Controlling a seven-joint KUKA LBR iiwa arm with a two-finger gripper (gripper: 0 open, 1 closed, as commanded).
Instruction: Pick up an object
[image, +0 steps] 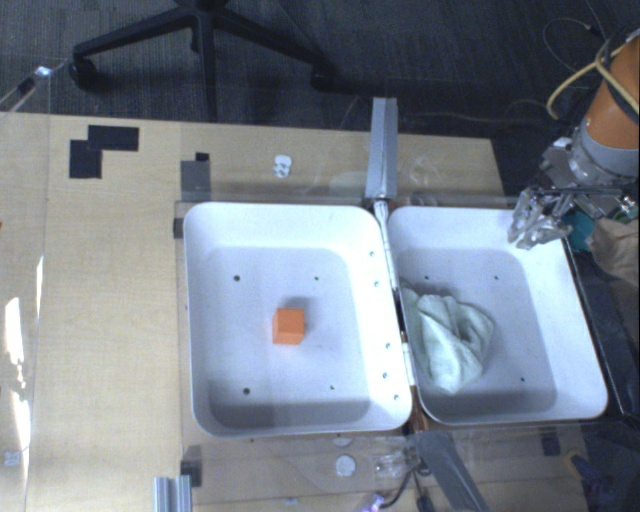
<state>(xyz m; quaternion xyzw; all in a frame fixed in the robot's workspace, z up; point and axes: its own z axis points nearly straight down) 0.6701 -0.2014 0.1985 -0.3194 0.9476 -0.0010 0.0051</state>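
A small orange cube lies on the floor of the left bin, near its middle. A crumpled pale cloth lies in the right bin, against its left wall. My gripper hangs over the far right corner of the right bin, well away from both the cloth and the cube. Nothing shows between its fingers.
A metal post stands behind the seam where the two bins meet. Black markers lie on the wooden bench at the far left. A yellow cable loops near the arm's orange band.
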